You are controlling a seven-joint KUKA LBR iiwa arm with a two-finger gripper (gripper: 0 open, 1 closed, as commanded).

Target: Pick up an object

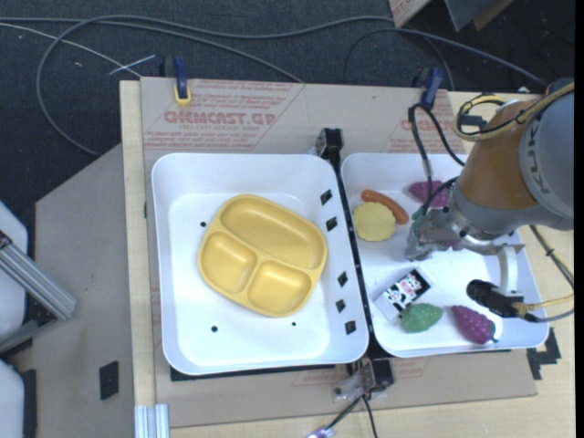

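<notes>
the arm (511,167) is reaching in from the right of the frame, its jaws hanging over the right bin (388,336) at centre right; whether they are open or closed, i cannot tell. the yellow round object (373,222), orange carrot (385,204), green piece (421,318) and purple grapes (472,323) are lying in that bin, and the yellow divided plate (263,255) is sitting in the left bin (173,272).

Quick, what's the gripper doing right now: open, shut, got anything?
Gripper: low in the right bin, just right of the yellow round object; whether it is open, shut or holding anything cannot be told.
</notes>
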